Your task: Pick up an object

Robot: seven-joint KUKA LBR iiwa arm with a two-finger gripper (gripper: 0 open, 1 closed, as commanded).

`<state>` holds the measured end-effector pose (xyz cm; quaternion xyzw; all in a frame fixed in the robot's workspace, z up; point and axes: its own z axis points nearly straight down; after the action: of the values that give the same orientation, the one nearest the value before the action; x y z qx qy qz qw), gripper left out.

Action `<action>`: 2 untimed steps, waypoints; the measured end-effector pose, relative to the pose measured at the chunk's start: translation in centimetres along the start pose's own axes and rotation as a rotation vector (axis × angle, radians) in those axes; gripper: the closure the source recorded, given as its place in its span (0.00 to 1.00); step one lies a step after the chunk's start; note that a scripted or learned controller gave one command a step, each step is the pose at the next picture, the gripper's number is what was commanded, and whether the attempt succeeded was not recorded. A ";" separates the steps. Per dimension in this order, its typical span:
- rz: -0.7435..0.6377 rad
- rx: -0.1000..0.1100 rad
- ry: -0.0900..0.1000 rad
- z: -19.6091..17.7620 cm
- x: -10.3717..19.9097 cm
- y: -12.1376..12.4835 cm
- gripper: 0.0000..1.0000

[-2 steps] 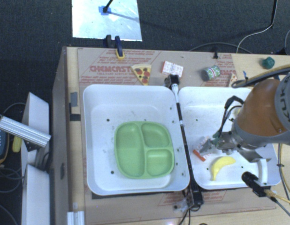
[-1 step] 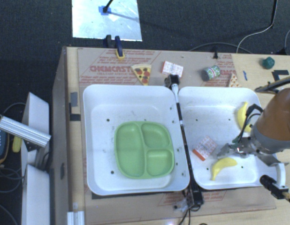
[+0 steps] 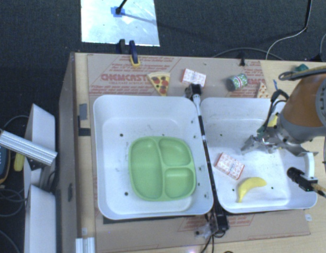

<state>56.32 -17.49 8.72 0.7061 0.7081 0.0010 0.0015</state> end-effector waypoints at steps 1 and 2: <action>-0.002 -0.004 -0.003 -14.5 -3.2 6.5 0.00; 0.001 0.006 0.002 -0.3 -3.1 5.3 0.00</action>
<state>61.67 -20.59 9.06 0.7066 0.7076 -0.0006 -0.0014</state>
